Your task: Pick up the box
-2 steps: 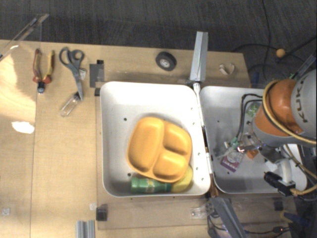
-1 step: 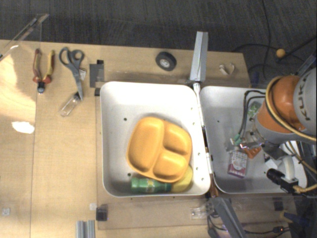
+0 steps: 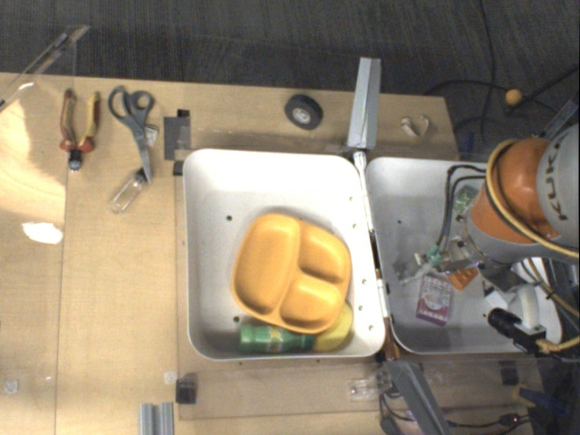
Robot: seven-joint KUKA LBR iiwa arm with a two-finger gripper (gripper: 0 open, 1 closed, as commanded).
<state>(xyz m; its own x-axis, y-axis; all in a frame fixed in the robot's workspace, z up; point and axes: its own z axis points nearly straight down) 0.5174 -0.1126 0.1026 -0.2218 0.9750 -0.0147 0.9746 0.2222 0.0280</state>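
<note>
Arm (image 3: 530,193) covers the right bin (image 3: 408,243); tool (image 3: 453,259) mostly hidden under the wrist, can't tell its state. Small box (image 3: 433,298) lies flat in right bin just below the tool, label unreadable. Left bin (image 3: 208,243): yellow tray (image 3: 292,270) over green bottle (image 3: 270,337). Wooden table (image 3: 100,315), scissors (image 3: 134,120), pliers (image 3: 77,125), tape roll (image 3: 304,111).

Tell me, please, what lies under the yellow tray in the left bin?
Under the yellow tray, at its near edge, a green item and a yellow-green item stick out. Their covered parts, and anything else beneath, cannot be seen.
</note>
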